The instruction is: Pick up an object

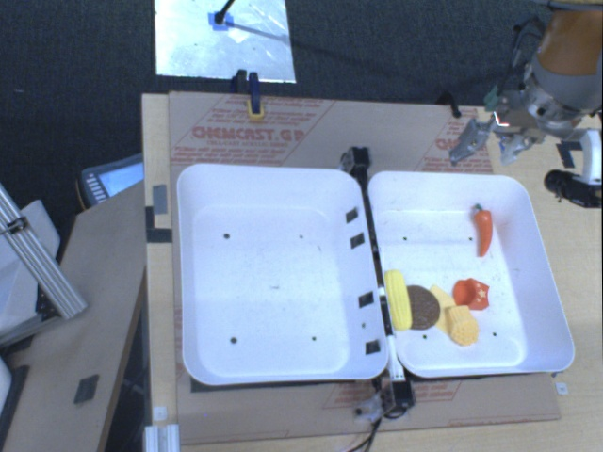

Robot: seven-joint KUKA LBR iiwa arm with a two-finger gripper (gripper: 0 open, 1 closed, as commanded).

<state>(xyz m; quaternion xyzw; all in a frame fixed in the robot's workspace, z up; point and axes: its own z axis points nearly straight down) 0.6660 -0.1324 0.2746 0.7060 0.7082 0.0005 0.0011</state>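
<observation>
From above, the bench (283,121) carried two shallow white bins side by side, joined along a dark seam with clips. The left bin (188,281) showed only its bare floor with a few small dark dots. The right bin (546,281) held every loose object. An orange pepper (482,231) with a dark stem lay near the far right part of that bin, well apart from the rest. Toward the near edge, a yellow corn cob (396,299) lay just beside the seam, touching a brown round cookie (422,308). A yellow block (461,325) sat just beside the cookie, and a red piece (471,294) lay close behind it.

The gripper (492,142) hung above the bench beyond the far rim of the right bin, its two fingers spread apart with nothing between them. The arm (565,55), orange-banded, rose to the upper right. Nothing stood between the gripper and the objects below. A silvery sheet (226,26) lay on the dark floor beyond the bench, and a yellow clamp (254,97) gripped the bench's far edge.
</observation>
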